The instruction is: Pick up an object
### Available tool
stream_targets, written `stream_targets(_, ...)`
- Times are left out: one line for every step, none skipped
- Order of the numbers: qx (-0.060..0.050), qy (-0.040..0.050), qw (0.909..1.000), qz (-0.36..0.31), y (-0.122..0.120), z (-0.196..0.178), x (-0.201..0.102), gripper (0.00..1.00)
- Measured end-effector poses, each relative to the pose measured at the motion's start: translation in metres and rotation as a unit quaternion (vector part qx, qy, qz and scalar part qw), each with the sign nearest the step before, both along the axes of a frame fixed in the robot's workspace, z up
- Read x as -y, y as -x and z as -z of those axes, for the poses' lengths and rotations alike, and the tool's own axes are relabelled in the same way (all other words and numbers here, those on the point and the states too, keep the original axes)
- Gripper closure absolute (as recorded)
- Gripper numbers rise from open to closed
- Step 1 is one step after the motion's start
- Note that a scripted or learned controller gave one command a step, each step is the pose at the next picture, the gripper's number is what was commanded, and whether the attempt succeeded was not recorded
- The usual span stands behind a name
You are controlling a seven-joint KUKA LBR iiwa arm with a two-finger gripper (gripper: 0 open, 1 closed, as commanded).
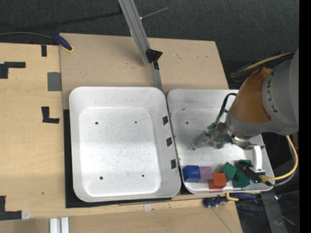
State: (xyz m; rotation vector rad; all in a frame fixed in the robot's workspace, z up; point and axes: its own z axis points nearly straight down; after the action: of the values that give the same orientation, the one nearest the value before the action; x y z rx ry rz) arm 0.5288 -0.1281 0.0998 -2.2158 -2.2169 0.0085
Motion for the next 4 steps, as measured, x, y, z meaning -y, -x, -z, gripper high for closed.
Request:
stream_targets(0.002,-0.0001,1.0,-0.001,-0.002,-0.014,-0.001,1.0)
stream_targets(0.006,0.0006,1.0,-0.001,-0.004,-0.058,-0.007,1.0)
stream_targets(0.007,0.0012,1.0,-0.001,-0.003,-0.121,-0.008,1.0)
stream_targets(0.005,0.0007,1.0,0.0,-0.003,-0.136,-0.009,1.0)
